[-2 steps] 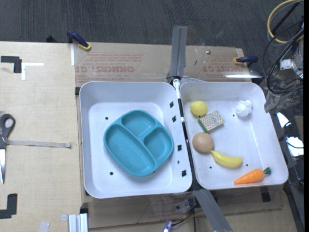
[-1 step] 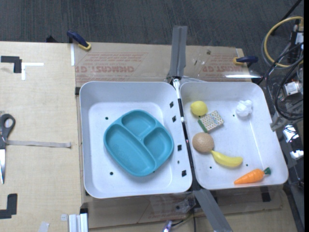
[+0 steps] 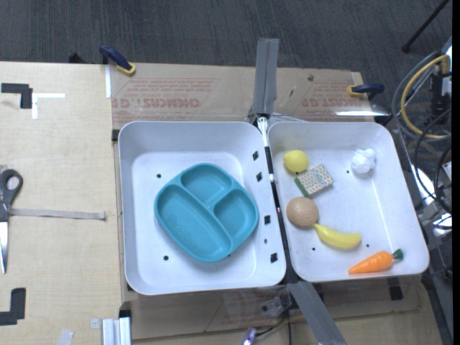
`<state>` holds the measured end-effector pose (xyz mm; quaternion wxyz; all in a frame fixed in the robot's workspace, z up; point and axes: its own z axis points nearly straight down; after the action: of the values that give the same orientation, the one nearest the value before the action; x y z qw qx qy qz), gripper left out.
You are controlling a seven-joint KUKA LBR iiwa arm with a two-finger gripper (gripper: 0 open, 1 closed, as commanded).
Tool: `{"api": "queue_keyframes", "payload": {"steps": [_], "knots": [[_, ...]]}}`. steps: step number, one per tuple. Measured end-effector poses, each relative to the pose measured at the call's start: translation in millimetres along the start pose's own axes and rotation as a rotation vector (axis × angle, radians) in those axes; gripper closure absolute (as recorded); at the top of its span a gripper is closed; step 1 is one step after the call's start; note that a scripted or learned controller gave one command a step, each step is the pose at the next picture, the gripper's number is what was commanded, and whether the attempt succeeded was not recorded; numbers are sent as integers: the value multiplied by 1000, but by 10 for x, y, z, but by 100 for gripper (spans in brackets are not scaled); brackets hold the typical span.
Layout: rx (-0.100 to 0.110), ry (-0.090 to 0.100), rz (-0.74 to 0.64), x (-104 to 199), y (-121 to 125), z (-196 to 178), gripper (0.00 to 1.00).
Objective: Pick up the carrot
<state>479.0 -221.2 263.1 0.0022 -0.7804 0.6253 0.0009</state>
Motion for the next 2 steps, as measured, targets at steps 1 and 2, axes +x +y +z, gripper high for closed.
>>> {"api": "queue_keyframes", "payload": {"steps": [1,2], "knots": [[1,-1,-169,-62,-746,508,100],[0,-2,-848,-330,-70,185,100]]}}
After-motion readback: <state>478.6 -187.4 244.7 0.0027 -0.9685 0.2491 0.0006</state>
